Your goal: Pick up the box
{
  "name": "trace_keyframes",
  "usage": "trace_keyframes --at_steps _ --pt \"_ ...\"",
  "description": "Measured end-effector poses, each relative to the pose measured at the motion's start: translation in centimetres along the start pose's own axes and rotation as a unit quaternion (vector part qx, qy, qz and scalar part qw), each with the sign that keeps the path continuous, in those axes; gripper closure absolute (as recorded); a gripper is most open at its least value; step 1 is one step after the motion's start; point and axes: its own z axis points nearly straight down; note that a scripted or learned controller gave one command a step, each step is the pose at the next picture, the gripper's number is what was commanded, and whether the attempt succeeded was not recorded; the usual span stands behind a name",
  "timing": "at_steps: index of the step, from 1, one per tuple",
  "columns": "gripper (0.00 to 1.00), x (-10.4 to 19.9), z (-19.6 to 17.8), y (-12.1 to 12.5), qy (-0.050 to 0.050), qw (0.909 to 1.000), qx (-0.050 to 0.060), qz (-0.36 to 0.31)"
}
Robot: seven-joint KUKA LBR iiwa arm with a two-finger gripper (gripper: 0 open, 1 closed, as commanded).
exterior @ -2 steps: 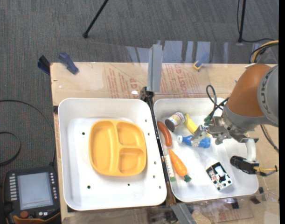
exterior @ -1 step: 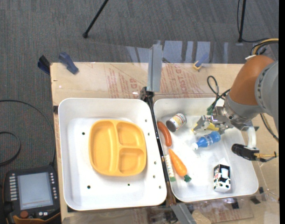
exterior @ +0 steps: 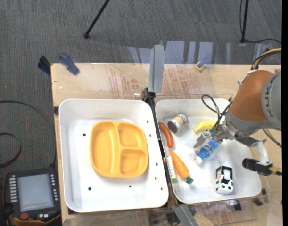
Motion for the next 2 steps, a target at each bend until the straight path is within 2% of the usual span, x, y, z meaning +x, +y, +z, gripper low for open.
trace_keyframes --at_steps 1,2 --pt "1.00 -0.1 -0.8 0.0 0.001 1.0000 0.000 0.002" --pt "1.00 3.8 -9.8 1.4 0.000 0.9998 0.000 -0.021"
